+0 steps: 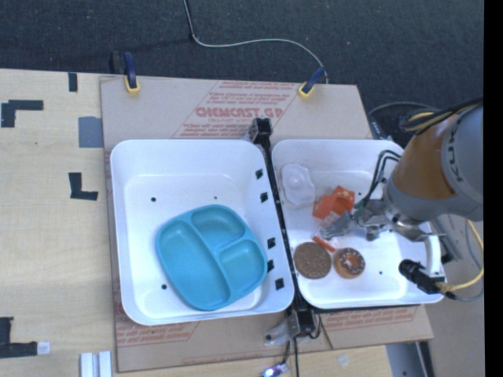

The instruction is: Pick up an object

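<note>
The gripper (336, 225) sits low in the right bin (393, 293), just at 6 o'clock of the orange piece (333, 203), which lies mid-bin; whether it is open or grips anything I cannot tell. To do this step well, I judge it should centre over one piece, come straight down, and close before lifting, keeping off neighbours. Counted in the right bin: one orange piece, one clear cup (295, 183) at its 10 o'clock, one brown disc (313, 261) and one donut (350, 262) at 6 o'clock. The left bin (134, 163) holds one blue tray (210, 255)
</note>
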### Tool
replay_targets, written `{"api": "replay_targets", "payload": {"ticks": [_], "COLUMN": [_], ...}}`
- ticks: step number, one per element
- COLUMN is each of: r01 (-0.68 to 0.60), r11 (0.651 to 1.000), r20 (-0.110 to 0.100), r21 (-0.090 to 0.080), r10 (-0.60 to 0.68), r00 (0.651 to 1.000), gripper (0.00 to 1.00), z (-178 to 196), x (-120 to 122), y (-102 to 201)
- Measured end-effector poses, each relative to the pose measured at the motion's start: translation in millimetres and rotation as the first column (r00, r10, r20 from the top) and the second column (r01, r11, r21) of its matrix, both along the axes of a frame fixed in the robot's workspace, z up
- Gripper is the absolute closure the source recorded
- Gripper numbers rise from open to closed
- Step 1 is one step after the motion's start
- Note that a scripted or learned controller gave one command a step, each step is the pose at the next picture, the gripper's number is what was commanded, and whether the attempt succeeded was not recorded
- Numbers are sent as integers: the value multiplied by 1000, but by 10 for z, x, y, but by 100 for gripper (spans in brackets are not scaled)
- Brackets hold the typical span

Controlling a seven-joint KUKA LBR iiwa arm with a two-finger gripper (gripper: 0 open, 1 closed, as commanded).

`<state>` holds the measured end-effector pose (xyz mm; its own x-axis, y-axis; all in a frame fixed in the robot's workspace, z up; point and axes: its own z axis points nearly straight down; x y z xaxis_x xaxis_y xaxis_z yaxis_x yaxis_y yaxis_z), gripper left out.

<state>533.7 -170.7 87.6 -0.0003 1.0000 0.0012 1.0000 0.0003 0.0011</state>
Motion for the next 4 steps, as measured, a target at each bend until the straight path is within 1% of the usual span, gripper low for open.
{"api": "replay_targets", "payload": {"ticks": [1, 2, 3, 4], "r01": [-3, -2, -2, -1], "r11": [1000, 1000, 1000, 1000], "r20": [11, 2, 4, -2], "r21": [3, -2, -3, -1], "r10": [3, 2, 2, 1], "r00": [1000, 1000, 1000, 1000], "gripper": [100, 100, 100, 100], "z": [150, 593, 1213, 1199], "x": [44, 81, 138, 139], "y": [29, 94, 60, 66]}}
